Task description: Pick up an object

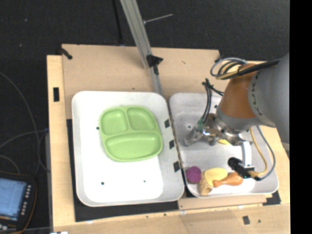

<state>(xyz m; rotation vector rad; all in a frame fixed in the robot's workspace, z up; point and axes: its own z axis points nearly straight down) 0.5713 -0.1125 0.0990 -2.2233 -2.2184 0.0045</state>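
Observation:
My gripper (194,136) is low over the left part of the right bin (181,106), with the grey arm and its orange band reaching in from the right. Nothing shows in its grasp. Along the bin's front edge lie a purple ball-like object (193,173), a pale yellow object (213,175) and an orange-brown object (231,180), close together and well in front of the gripper. A small yellow thing (223,141) peeks out from under the wrist, mostly hidden.
The left bin (87,179) holds a green divided plate (130,133) in its upper half. A metal pole (139,30) rises at a slant behind the bins. The wall between the two bins runs just left of the gripper.

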